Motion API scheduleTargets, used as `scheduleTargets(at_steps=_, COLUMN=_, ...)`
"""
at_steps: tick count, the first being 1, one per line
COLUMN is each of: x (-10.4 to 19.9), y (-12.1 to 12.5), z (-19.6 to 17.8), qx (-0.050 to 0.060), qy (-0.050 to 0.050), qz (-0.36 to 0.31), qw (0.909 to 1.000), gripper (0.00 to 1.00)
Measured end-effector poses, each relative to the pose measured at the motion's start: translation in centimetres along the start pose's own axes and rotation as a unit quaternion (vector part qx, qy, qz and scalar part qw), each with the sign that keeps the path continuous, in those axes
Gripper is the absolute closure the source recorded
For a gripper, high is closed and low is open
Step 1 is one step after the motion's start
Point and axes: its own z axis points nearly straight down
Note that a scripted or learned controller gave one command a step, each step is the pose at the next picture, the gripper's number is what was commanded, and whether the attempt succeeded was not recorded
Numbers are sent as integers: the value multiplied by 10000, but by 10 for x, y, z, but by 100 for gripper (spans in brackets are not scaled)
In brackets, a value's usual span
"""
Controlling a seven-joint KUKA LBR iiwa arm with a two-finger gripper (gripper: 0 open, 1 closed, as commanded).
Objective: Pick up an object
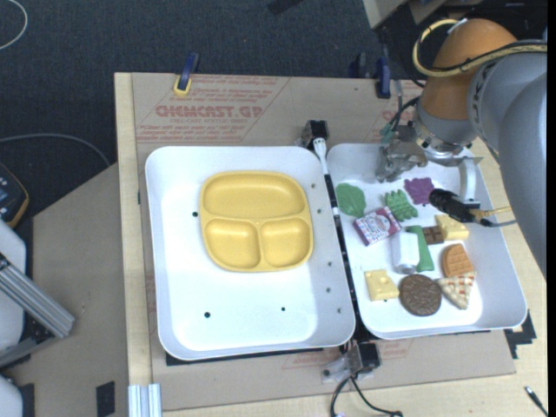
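over the right bin's [499, 307] far edge hangs the gripper [398, 165]; finger state cannot be told. nearest task item, a purple knobbly toy [419, 188], lies just beside it, long axis running left-right. nearby: green ridged piece [400, 203], flat green leaf [351, 200]. left bin [174, 320] holds a smooth yellow 3-compartment tray [256, 220].

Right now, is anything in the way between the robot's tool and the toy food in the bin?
Nothing visible blocks it. The tool hangs over the far end of the right bin. The purple piece and the green ridged piece lie close in front of it, uncovered. They sit tight together, though.
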Motion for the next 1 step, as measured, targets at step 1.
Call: scheduleTargets(at_steps=1, x=-7, y=-2, z=-62, qx=-39, qy=-12, qz=12, qw=10000, gripper=100)
